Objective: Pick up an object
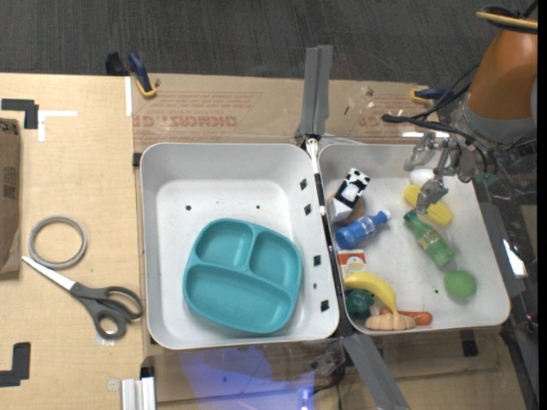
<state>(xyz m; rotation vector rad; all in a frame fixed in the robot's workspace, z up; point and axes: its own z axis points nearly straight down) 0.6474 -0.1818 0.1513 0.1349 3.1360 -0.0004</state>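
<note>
Yellow toy [430, 207] sits near the top of the right bin [491, 254], with the gripper [434, 188] right over it, touching or nearly so. Can't tell how the fingers stand, too blurry. Green bottle [430, 239] lies just below; teal divided plate [244, 275] in the left bin [162, 186].

Two white bins: left bin [162, 229], right bin [487, 314]. One teal divided plate [244, 276]. One blue bottle [361, 228], one green bottle [430, 239], one banana [373, 287], one green ball [460, 284], one black-and-white toy [351, 188]. One pair of scissors [85, 295], one tape roll [57, 242].
</note>
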